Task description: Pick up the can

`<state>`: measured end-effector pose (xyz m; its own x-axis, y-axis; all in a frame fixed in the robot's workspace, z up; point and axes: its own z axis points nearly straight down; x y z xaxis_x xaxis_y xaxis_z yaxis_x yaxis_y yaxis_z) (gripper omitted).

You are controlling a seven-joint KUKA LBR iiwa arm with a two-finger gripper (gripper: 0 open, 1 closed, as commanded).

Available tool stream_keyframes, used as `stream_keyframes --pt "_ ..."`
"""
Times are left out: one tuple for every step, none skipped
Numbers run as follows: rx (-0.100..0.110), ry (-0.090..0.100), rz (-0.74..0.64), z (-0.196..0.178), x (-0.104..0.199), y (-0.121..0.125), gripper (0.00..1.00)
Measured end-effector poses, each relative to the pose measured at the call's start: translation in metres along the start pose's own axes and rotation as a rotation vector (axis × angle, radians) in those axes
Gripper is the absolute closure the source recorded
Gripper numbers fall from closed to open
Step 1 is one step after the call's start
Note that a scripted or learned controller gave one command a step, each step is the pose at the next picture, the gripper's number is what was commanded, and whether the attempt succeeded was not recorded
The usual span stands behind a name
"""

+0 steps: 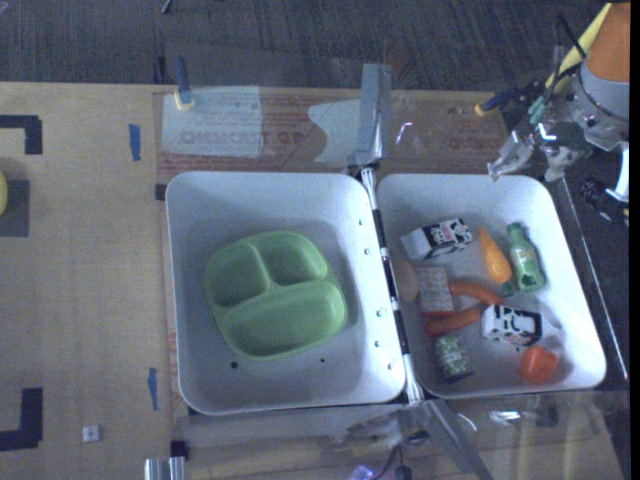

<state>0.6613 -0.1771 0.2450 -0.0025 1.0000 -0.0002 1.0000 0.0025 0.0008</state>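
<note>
End effector (522,153) hovered beyond right bin's (575,268) far corner, grip state unclear, nothing visibly held. Can (451,356) lay untouched in bin; pickup not started.

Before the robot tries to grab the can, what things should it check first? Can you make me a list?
1. Can spotted: ok. The can lies in the right bin, near its front edge.
2. Claw above the can: not ok. The claw hangs over the bin's far rim, well away from the can.
3. Claw holding nothing: ok, nothing between its fingers.
4. Room around the can: not ok. A red-orange curved toy lies right next to it.
5. Claw open enough: cannot tell, too blurry.
6. Left bin out of the way: ok. It holds the green tray, far from the can.
</note>
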Motion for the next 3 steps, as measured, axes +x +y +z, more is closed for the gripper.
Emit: stream_keyframes --pt "0.000 0.000 -0.267 0.033 -0.007 -0.046 0.00" --pt "-0.001 0.000 -0.276 0.088 -0.020 -0.051 0.00" --pt "0.001 0.001 -0.182 0.105 0.005 -0.125 0.00"
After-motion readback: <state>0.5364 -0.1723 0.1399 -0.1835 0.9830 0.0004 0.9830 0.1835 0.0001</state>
